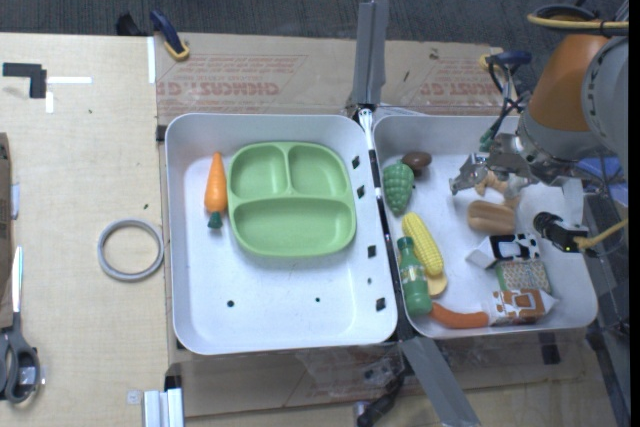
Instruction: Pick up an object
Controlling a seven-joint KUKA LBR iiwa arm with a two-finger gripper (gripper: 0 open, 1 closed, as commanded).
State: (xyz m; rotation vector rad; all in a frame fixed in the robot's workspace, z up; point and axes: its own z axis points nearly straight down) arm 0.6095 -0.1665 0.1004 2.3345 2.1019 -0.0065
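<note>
Overhead camera view, grey arm reaching from the right into the right bin [580, 315], gripper [483, 177] low over a tan bread roll [492, 215] just below it, grip state cannot be told, green tray [292, 198] in left bin [270, 315]

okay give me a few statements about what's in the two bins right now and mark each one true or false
1. The green divided plate lies in the left bin. True.
2. The toy carrot lies on the plate. False: it lies on the bin floor, beside the plate's left edge.
3. The corn cob is in the right bin. True.
4. The green bottle stands upright in the left bin. False: it lies on its side in the right bin, next to the corn cob.
5. The gripper is over the left bin. False: it is over the right bin, near the hot dog bun.
</note>
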